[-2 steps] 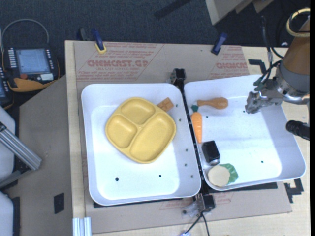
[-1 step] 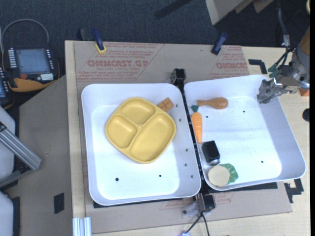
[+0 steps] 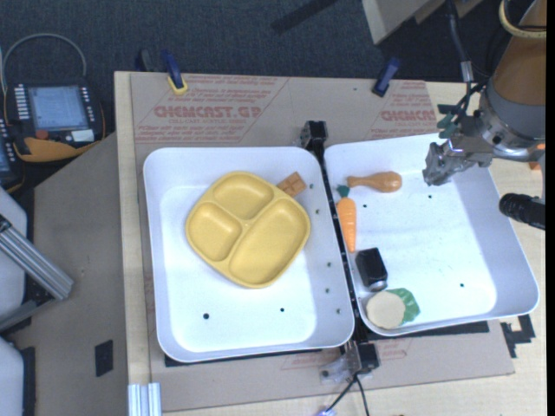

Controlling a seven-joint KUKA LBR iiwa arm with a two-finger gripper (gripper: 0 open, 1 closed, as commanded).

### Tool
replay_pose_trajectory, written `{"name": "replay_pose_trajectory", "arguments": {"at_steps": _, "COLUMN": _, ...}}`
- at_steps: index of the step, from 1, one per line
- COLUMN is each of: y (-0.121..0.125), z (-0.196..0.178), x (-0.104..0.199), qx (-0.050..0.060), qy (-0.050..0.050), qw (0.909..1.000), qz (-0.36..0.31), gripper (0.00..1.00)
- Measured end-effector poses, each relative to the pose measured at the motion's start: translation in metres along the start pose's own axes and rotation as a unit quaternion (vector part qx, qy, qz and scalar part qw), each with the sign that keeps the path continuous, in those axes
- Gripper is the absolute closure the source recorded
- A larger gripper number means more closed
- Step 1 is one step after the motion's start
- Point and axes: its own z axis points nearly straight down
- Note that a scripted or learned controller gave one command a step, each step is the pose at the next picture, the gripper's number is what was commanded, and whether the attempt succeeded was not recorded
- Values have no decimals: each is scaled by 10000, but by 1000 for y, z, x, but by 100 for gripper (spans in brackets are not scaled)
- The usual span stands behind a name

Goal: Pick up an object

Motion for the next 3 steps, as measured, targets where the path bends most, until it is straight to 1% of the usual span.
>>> {"name": "replay_pose_trajectory", "arguments": {"at_steps": 1, "y": 6, "z": 17, "x": 50, "qx": 15, "qy": 2, "qw": 10000, "qz": 0, "gripper": 100}}
{"name": "replay_pose_trajectory", "arguments": {"at_steps": 3, "y": -6, "z": 58, "x": 146, "qx": 21, "qy": 3, "qw": 10000, "qz": -1, "gripper": 100}}
